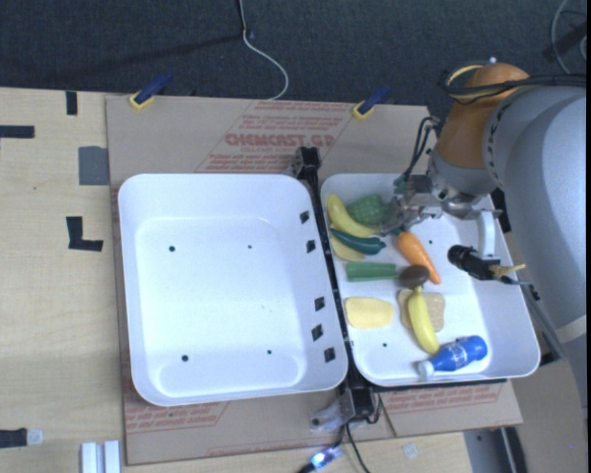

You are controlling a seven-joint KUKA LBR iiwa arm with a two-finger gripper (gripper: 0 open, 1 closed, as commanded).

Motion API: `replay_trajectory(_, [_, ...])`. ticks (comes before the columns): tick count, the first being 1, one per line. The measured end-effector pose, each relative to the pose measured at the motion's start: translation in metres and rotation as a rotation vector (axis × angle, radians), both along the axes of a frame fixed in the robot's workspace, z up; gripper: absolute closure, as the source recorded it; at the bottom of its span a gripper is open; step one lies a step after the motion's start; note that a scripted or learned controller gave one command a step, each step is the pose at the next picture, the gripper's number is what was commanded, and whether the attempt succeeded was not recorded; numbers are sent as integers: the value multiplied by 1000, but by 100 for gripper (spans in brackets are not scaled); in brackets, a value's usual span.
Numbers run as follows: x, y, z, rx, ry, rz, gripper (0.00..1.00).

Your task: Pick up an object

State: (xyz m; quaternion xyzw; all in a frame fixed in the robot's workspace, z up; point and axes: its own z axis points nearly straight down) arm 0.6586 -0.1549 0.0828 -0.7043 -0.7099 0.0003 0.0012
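Step in hand: approach and descent; the arm (532,166) reaches into the right bin (502,328) from the right.
Tool position: the tool (406,212) sits low over the far end of the bin, just beside the carrot (416,253) and the green leafy item (369,208).
Tool state: cannot tell; the opening and any contents are hidden among the clutter.
Candidate objects: carrot, curved banana (343,221), second banana (422,324), blue bottle (457,354), yellow piece (369,311), all in the right bin.
Left bin (158,205): holds nothing relevant.
Next move: judged to require closing on one item, then a straight lift clear of its neighbours.
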Motion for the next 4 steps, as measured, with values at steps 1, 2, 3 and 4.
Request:
replay_trajectory(1, [-73,-47,170,-8,-16,-11,100])
replay_trajectory(2, [-46,59,340,-2,-22,5,100])
replay_trajectory(3, [-103,110,252,1,10,-3,100])
replay_trajectory(4, [-138,173,177,1,11,-1,100])
